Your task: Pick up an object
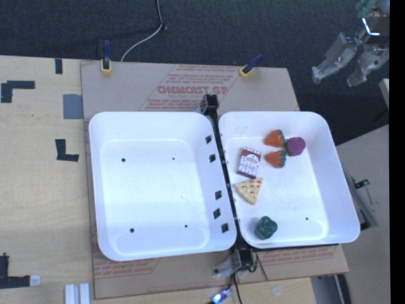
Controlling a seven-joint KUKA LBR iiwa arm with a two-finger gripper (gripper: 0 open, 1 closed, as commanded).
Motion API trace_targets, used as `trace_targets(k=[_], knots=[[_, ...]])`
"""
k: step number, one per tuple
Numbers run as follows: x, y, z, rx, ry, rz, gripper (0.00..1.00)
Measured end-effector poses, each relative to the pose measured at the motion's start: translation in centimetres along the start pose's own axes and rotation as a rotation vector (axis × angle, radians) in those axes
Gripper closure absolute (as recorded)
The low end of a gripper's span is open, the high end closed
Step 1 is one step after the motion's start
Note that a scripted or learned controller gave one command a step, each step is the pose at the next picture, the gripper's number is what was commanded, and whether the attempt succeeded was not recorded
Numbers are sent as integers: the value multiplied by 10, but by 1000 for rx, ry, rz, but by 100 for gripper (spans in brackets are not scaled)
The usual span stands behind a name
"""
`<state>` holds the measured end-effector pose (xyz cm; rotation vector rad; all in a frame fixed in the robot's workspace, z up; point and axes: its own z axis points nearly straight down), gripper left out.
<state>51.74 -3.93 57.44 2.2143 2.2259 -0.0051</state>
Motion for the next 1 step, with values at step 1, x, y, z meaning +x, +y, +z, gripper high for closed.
trace_targets(k=[1], knots=[[0,0,-10,0,-1,-1,100]])
